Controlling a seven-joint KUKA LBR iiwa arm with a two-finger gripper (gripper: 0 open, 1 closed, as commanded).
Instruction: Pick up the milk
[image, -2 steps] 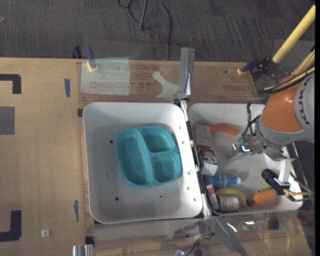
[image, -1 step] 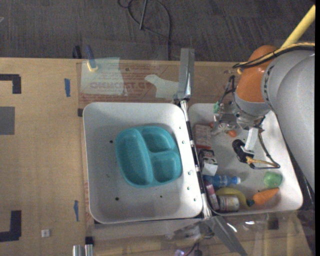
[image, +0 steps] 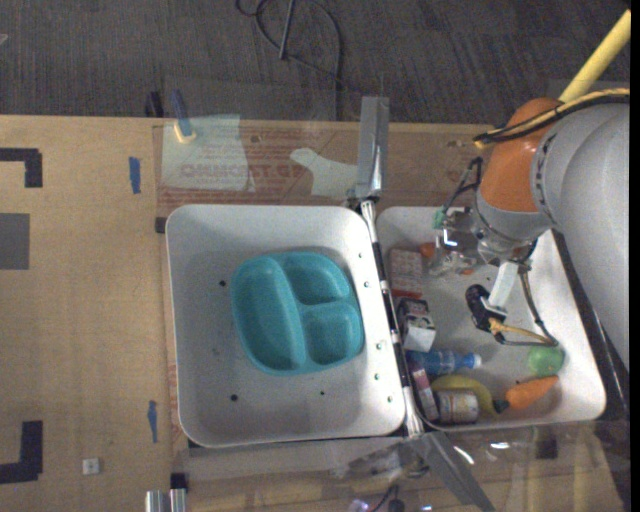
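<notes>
Bench, 2 bins | right bin (image: 585, 330) | milk (image: 416, 323) axis up-down in frame

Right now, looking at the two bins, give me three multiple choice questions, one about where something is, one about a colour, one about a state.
1. Where is the divided plate?
A. left bin
B. right bin
C. on the bench

2. What colour is the plate?
A. red
B. teal
C. yellow

3. How does the water bottle rest?
A. upright
B. lying on its side
C. held by the gripper

Answers: 1 A, it sits in the left bin. 2 B, its surface is teal. 3 B, it lies flat in the right bin.
</notes>
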